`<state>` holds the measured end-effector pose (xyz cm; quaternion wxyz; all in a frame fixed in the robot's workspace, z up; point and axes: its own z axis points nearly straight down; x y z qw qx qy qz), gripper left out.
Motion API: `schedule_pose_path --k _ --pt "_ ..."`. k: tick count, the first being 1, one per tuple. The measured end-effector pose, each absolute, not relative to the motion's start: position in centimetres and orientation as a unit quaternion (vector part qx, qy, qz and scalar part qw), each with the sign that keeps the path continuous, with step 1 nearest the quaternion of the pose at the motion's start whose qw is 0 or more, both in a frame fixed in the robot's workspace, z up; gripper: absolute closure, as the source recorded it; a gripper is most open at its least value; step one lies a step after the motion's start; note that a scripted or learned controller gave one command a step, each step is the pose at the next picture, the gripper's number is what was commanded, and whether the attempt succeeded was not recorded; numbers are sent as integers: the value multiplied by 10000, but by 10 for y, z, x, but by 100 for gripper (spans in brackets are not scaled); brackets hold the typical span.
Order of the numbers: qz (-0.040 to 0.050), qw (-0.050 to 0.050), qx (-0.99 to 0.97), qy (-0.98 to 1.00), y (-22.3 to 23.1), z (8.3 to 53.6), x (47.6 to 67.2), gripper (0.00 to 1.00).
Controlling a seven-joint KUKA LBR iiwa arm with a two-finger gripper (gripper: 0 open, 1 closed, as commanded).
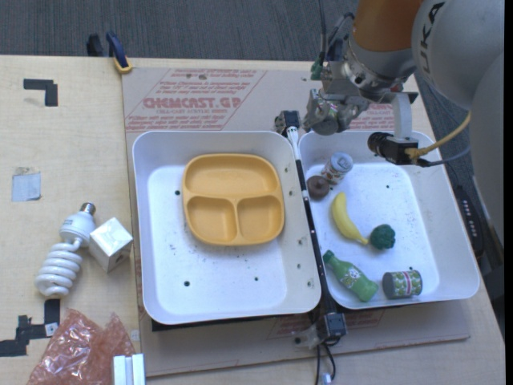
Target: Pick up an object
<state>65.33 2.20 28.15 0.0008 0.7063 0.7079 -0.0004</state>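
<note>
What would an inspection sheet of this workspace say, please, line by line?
Surface: bench with cardboard sheet under two white bins, left bin and right bin.
Job's things: in the right bin, banana, broccoli, green bottle, can, two small items at the top left corner.
Clutter: yellow tray in the left bin; bulb, white cube and red mesh on the bench.
Grippers: gripper above the right bin's far edge, holding nothing visible.
Cables: yellow cable by the arm; black cable at the front edge.
Surroundings: grey floor.
</note>
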Motion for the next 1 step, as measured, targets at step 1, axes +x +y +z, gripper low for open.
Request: schedule_pose_path --k 1 --pt "-8 0 7076 7066 -22 279 639 100"
